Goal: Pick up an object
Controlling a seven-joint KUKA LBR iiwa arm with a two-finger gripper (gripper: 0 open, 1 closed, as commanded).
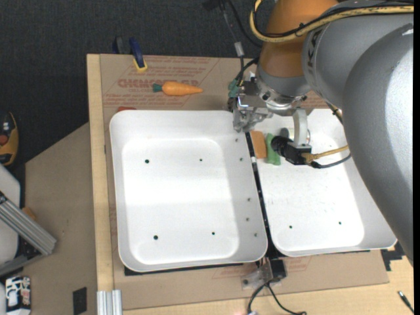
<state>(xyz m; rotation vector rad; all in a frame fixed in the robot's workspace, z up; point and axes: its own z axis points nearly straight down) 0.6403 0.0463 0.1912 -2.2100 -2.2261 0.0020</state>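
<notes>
A small orange-brown block (259, 144) lies in the far left corner of the right bin (321, 209), close to the divide between the bins. A green piece (273, 156) sits right beside it, partly covered by a black fitting on the arm's cable. My gripper (245, 117) hangs over the far end of that divide, just above and left of the block. The orange band and grey arm rise behind it and hide the far edge of the right bin.
The left bin (131, 176) lies beside the right one. A toy carrot (178, 89) rests on the cardboard behind the left bin, with a blue-and-yellow clamp (138, 56) at the board's far edge. Cables trail by the front edge (266, 281).
</notes>
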